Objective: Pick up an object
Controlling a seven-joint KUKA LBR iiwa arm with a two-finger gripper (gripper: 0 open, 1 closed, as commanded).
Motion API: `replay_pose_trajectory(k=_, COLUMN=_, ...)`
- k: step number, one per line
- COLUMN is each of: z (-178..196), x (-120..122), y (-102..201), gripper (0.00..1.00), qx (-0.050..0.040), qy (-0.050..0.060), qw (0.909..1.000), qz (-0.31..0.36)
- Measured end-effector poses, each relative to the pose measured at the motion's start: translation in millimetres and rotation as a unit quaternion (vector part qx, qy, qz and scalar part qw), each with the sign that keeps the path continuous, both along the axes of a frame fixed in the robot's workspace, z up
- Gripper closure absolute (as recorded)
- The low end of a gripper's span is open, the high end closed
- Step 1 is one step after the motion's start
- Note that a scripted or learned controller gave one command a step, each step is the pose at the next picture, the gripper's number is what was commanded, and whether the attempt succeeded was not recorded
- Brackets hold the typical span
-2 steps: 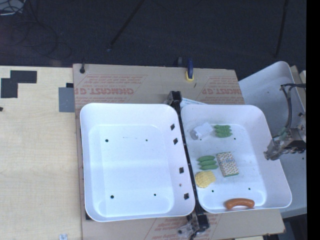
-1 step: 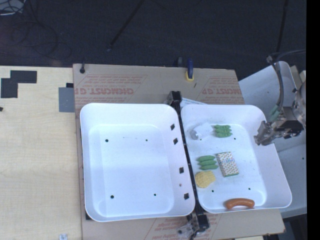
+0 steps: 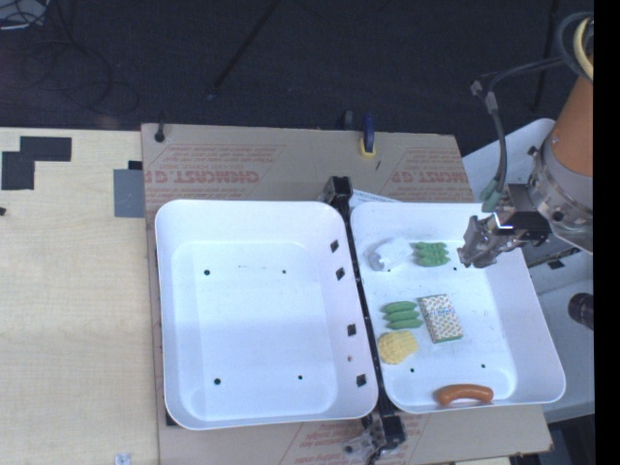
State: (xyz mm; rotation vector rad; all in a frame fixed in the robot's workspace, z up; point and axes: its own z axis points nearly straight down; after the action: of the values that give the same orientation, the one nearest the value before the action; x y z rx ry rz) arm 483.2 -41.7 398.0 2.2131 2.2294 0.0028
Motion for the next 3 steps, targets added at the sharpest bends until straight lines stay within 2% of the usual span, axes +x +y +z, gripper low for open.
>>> replay_pose_trajectory(k=1, z=47.7, x=81.6, y=-31.2, gripper=1.00, qx=-0.0020, qy=-0.002, qw=1.0000, qz=-0.004)
replay_pose_trajectory(k=2, z=97.9, x=57.6, y=67.5, gripper=1.00, qx=0.0008, qy=-0.001, qw=1.0000, qz=0.002)
replay_pose_trajectory(k=3, z=23.9, x=-3.3, y=108.9, gripper=1.00, qx=-0.0008, qy=0.007, qw=1.0000, qz=-0.001)
